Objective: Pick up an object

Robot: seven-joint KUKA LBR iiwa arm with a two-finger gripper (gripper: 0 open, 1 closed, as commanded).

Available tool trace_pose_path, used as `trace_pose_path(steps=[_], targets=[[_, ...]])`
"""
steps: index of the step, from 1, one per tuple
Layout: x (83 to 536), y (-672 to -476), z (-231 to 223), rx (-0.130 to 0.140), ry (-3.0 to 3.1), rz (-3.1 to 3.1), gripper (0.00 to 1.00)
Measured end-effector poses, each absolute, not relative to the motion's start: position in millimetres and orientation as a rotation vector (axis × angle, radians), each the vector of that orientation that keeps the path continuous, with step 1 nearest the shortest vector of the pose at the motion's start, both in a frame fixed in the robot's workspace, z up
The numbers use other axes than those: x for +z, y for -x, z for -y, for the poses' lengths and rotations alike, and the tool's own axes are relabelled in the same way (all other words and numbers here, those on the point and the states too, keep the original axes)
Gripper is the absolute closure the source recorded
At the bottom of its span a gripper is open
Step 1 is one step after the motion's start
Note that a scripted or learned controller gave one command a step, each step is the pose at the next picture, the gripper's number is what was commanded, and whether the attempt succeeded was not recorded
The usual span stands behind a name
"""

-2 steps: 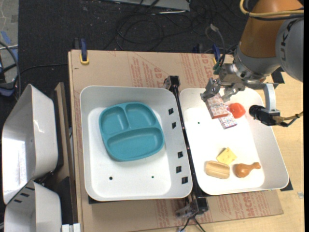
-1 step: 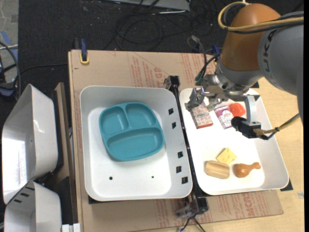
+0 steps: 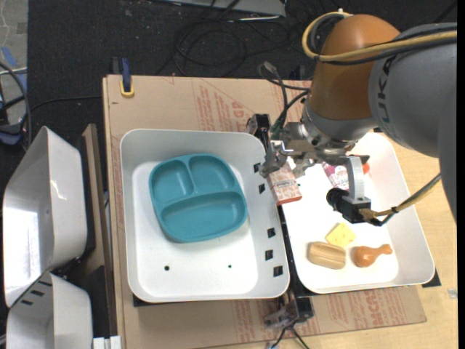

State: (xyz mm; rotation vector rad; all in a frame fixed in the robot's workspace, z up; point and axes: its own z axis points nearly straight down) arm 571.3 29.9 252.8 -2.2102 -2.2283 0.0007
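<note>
We judge the reach is in hand: the gripper [image 3: 285, 167] hangs above the right bin [image 3: 407, 195] near a small red-and-white packet [image 3: 286, 190], its state impossible to tell, and next we must descend onto one object.

Two white bins sit side by side on the bench. The left bin [image 3: 138, 267] contains a teal divided plate [image 3: 197, 197]. The right bin [image 3: 410, 217] contains a yellow wedge [image 3: 340, 234], a tan bread roll [image 3: 326, 255] and an orange drumstick [image 3: 370, 254], grouped near its front. The gripper [image 3: 285, 167] hangs over the right bin's left edge, a small red-and-white packet [image 3: 286, 188] just beneath it.
</note>
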Motion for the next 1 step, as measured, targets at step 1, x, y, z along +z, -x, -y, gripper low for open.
trace_pose_path(steps=[1], targets=[[235.1, -550.6, -76.9, 0.003, 2.211, 2.227, 1.00]])
